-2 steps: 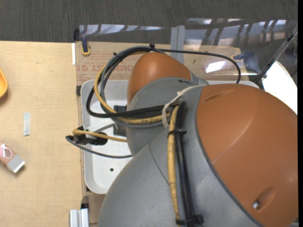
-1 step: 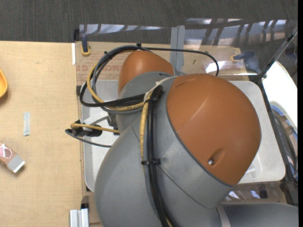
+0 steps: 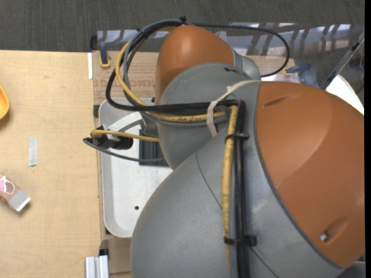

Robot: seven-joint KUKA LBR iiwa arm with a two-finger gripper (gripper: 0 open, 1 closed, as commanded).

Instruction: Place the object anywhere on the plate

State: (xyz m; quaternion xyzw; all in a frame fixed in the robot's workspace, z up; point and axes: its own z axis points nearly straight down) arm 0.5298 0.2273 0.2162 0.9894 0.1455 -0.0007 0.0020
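Observation:
My grey and orange arm (image 3: 255, 172) fills most of the camera view and covers the greater part of both bins. Under the wrist, a dark block that looks like the gripper's body (image 3: 152, 153) hangs over the left white bin (image 3: 119, 213). A black and yellow cable bundle (image 3: 110, 139) juts left from it over the bin's left rim. What lies beneath the gripper is hidden by the arm. The bare part of the bin floor holds only a small dark speck (image 3: 137, 208).
The wooden bench top (image 3: 52, 97) lies left of the bin. On it are an orange object (image 3: 2, 103) at the left edge, a small grey strip (image 3: 32, 152) and a pink and white packet (image 3: 13, 193). Cardboard (image 3: 139, 74) stands behind the bin.

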